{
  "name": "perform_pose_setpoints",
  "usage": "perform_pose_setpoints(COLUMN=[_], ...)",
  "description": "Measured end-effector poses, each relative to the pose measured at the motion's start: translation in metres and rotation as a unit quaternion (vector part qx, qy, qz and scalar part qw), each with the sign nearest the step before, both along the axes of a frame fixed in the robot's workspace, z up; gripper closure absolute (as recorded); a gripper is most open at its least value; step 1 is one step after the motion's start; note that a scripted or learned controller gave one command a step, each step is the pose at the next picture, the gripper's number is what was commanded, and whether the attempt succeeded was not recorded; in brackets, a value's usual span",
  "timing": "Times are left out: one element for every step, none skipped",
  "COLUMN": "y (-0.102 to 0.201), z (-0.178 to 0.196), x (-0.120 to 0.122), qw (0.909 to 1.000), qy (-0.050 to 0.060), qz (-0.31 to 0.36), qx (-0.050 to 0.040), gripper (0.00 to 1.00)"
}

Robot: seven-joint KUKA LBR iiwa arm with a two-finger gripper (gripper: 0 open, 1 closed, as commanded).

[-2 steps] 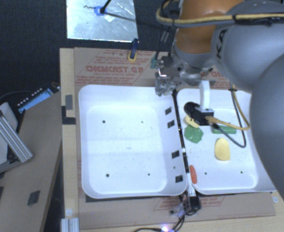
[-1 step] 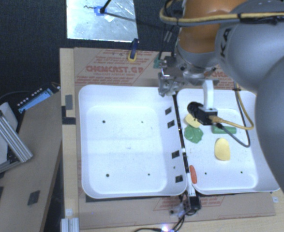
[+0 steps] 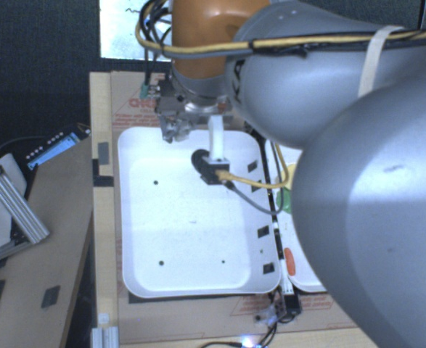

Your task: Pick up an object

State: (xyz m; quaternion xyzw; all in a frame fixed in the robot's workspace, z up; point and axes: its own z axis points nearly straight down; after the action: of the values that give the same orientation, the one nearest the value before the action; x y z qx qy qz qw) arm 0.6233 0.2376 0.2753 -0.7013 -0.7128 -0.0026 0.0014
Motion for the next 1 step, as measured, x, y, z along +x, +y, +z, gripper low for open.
perform_pose_setpoints(y=[-0.0930], z=[-0.0192], x=[-0.0785], qw=[0.9999], qy=[0.004], qz=[-0.011], qx=[-0.0044], gripper=[1.00])
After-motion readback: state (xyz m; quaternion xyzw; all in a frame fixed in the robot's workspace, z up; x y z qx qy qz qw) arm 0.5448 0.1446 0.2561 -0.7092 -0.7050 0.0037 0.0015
